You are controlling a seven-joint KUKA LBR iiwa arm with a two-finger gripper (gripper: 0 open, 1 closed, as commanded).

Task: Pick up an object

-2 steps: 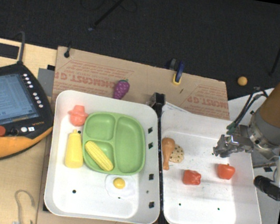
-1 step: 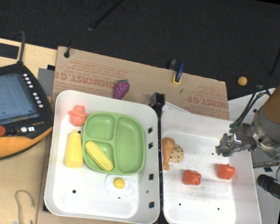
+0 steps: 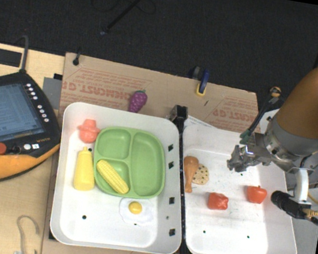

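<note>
My gripper hangs over the upper right part of the right bin, pointing down and left. Nothing shows between its fingers. In that bin lie a red tomato-like piece just right of and below the gripper, a red pepper-like piece below it, a cookie and a brown drumstick at the bin's left side.
The left bin holds a green divided plate with a corn cob, a yellow bottle, a pink piece and a fried egg. A purple grape bunch lies behind, a control pendant at left.
</note>
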